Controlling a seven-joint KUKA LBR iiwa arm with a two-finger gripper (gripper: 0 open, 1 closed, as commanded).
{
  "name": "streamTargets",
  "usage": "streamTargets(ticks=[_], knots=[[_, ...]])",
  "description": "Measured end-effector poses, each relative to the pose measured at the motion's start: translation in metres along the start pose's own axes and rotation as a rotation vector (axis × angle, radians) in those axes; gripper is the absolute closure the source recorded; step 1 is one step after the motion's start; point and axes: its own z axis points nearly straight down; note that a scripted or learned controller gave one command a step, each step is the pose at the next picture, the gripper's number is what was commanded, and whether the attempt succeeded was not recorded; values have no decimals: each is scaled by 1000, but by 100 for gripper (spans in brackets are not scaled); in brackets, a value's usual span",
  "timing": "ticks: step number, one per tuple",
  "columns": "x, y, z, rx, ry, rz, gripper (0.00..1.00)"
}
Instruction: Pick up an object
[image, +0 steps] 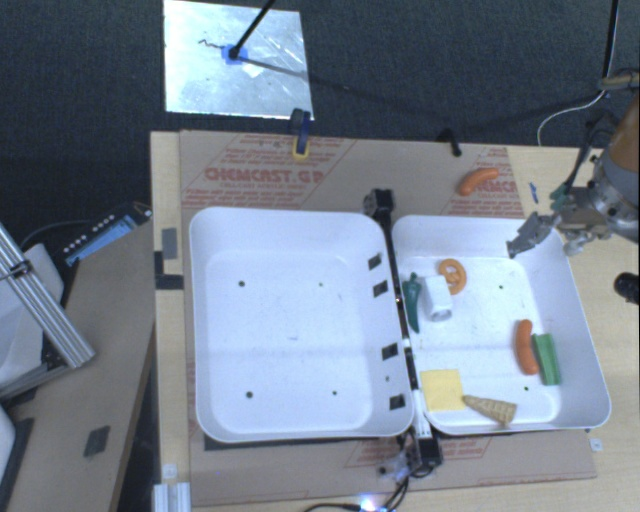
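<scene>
Bins sit side by side on the desk (560, 165), and the right bin (575, 300) carries everything loose. Near its left wall a dark green piece (411, 293) lies just beside a small white cup-like thing (438, 298), which touches an orange pretzel-shaped ring (453, 274) on its far right side. Toward the right wall an orange sausage (523, 345) lies lengthwise, touching a green stick (546, 359) on its right. At the near edge a flat yellow square (441, 389) rests by the left wall, and a tan cone (489, 407) lies on its side just right of it. The left bin (290, 320) shows bare white floor. Another orange sausage (478, 180) lies outside the bins on the desk, beyond the far rim of the right bin.

The gripper (528, 236) hangs at the far right corner of the right bin, over its rim, well apart from the items inside. Its fingers (523, 241) look spread and released, with nothing between them, though at this size that is hard to be sure of. The grey arm (610, 205) reaches in from the right.
</scene>
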Motion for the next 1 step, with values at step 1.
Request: streamTargets(ticks=[1], knots=[[93,34,148,13,7,-8,0]])
